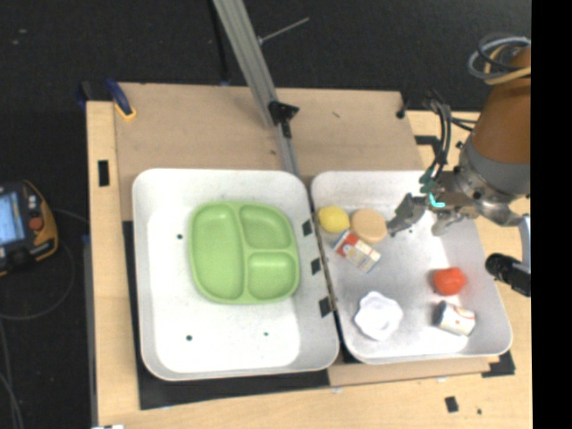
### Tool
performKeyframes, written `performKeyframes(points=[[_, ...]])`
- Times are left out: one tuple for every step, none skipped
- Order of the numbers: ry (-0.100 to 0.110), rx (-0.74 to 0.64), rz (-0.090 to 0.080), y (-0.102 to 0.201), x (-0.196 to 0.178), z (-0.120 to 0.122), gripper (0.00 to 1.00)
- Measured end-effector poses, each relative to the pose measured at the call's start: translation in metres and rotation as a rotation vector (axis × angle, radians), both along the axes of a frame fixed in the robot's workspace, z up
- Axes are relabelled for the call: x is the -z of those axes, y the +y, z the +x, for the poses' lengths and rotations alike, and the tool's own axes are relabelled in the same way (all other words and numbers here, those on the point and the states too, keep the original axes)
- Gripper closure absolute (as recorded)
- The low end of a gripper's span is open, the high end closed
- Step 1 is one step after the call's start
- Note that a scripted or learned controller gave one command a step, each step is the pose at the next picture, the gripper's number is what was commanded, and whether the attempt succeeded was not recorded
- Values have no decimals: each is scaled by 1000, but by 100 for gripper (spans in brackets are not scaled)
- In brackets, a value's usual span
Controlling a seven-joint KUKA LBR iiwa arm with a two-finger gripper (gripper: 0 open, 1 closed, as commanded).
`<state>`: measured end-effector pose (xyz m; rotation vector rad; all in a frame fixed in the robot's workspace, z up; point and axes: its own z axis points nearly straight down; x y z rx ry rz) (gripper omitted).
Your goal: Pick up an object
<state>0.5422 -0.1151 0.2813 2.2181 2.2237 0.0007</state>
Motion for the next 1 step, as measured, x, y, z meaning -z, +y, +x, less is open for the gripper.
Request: performKeyframes(points=[[-2, 0, 0, 0, -1, 0, 0]])
